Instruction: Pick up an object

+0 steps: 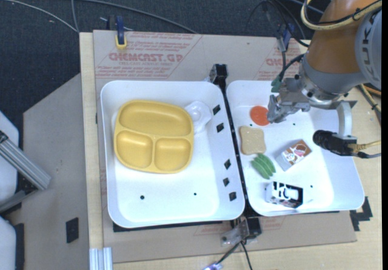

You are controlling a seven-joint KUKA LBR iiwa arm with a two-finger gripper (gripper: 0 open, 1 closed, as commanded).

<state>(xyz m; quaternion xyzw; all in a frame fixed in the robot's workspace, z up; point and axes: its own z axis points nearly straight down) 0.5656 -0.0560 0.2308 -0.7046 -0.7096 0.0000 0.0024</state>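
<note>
The right bin (339, 193) holds several small items. A flat orange-red disc (259, 116) lies near its upper left, with a tan bread-like slice (252, 139) just below it. A green leafy piece (264, 165) sits under the slice. A small red and white packet (294, 154) lies mid-bin, and a black and white object (285, 193) rests near the front wall. My gripper (277, 111) hangs low over the bin, right beside the orange-red disc on its right side. The wrist hides its fingertips.
The left bin (176, 202) holds a yellow divided tray (154, 136) and a clear plastic piece (199, 111) by the tray's upper right corner. A black divider with clips (227, 141) runs between the bins. Cables cross the floor behind the bench.
</note>
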